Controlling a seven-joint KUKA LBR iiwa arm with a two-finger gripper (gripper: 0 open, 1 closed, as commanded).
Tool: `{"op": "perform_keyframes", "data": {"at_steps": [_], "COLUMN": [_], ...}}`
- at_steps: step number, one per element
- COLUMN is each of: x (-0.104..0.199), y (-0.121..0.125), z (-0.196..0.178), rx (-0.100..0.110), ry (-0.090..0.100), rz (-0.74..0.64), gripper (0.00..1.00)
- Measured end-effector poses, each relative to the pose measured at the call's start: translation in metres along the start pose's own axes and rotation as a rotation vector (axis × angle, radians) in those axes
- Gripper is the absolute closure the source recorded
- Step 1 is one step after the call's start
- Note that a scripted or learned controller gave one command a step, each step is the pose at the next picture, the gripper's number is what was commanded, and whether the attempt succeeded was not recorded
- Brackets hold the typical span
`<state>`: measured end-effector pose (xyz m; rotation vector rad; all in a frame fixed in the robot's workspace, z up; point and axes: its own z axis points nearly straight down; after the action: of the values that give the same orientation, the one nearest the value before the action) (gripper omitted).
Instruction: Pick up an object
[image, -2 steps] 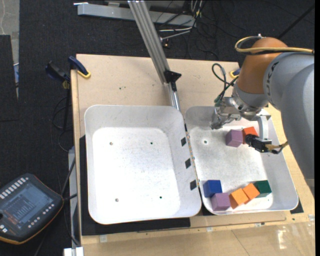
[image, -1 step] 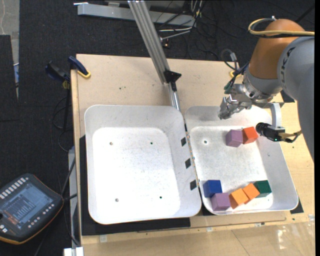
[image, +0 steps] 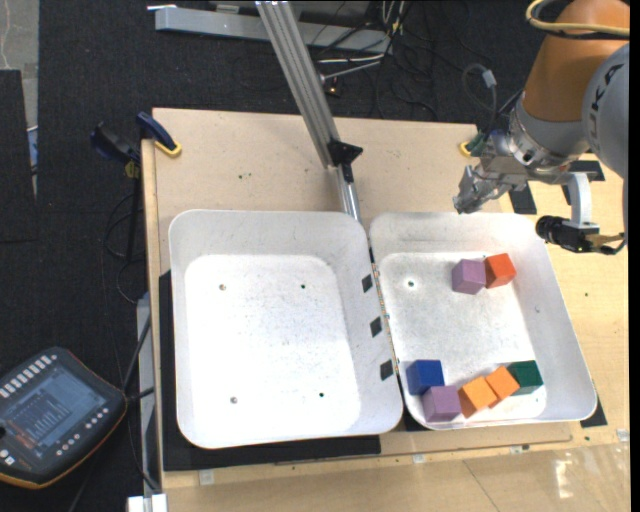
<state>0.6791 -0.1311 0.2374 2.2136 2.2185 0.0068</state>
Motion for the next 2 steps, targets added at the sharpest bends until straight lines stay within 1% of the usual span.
{"op": "perform_keyframes", "data": {"at_steps": [1, 2], "x": [0.0, 0.049], "y": [0.002, -0.022], "z": [-0.041, -0.023], "rx": [0.002, 0.011], "ry": [0.001, 0.003], "rz": [0.0, -0.004], "gripper": [1.0, 1.0]}}
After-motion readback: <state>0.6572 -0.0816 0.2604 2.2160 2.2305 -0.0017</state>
